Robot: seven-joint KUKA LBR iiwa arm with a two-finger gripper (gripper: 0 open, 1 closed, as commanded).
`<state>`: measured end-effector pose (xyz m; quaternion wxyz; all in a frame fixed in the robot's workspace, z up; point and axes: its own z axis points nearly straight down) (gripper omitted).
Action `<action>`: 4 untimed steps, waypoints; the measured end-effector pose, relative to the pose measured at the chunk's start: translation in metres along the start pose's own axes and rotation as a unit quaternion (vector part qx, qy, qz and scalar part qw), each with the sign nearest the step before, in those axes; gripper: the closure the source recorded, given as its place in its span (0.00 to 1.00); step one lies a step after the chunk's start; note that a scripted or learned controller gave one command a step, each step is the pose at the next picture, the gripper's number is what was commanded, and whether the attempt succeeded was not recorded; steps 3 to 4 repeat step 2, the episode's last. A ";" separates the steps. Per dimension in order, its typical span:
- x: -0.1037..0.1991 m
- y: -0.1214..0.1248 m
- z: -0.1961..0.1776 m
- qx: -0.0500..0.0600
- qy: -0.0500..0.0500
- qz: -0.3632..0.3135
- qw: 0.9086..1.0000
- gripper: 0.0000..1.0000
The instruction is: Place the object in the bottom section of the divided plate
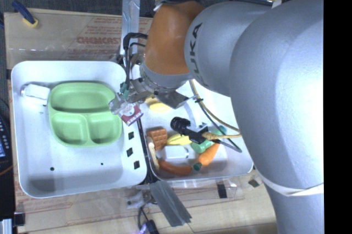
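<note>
A green divided plate (53, 117) lies in the left bin (33, 172), with one wide section at the far side and two small sections at the near side. My gripper (126, 102) hangs just off the plate's right edge, over the wall between the two bins. It is shut on a small dark red and white object (131, 114), which pokes out below the fingertips. All three plate sections look bare.
A white item (34, 91) lies left of the plate. The right bin (236, 172) holds several toy foods: a yellow piece (159, 107), a brown waffle (157, 137), an orange carrot (209, 155), a reddish sausage (173, 168). The arm covers much of that bin.
</note>
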<state>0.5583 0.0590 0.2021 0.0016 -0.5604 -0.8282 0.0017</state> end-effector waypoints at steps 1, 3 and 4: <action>0.000 0.000 0.000 0.000 0.000 0.000 1.000 0.00; 0.000 0.000 0.000 0.000 0.000 0.000 1.000 0.00; 0.000 0.000 0.000 0.000 0.000 0.000 1.000 0.00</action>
